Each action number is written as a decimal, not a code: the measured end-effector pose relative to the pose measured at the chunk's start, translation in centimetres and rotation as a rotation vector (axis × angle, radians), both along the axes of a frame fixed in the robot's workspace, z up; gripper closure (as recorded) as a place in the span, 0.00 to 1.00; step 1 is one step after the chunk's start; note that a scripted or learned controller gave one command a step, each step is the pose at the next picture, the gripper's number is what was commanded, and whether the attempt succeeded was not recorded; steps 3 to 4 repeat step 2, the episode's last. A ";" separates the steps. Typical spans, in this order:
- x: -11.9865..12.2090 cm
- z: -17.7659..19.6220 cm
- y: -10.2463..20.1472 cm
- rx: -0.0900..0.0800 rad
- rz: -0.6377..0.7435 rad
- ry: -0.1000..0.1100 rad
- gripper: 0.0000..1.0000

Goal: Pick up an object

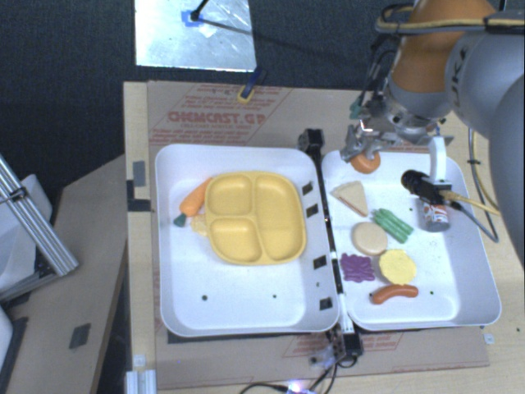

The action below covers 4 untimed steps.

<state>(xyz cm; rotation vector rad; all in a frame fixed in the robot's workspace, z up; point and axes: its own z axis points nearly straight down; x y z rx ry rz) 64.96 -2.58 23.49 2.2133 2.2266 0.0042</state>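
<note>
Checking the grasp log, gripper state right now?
Gripper: cannot be told; it sits low at the far edge of the right bin, right over a small orange piece.

Dark carpet floor [57,72], shiny metal sheet [195,23]

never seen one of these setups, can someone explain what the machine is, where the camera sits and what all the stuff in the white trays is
The big grey and orange thing at the right is a robot arm. Its pincer sits low over the far corner of the right bin, right at a small orange piece; whether it grips that piece cannot be told.

One camera, fixed above the bench, looks down at a slant.

The items look like toy food. The left bin holds a yellow divided plate with a carrot beside it. The right bin holds a sandwich wedge, a green piece, a round tan piece, a purple piece, a yellow slice, a sausage and a small can.
</note>
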 end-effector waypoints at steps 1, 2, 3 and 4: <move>-0.4 -0.7 -0.8 -0.001 -0.005 0.002 1.00; 0.6 -0.7 1.0 0.000 0.000 0.000 1.00; 0.6 -0.7 1.0 0.000 0.000 0.000 1.00; 0.6 -0.7 1.0 0.000 0.000 0.000 1.00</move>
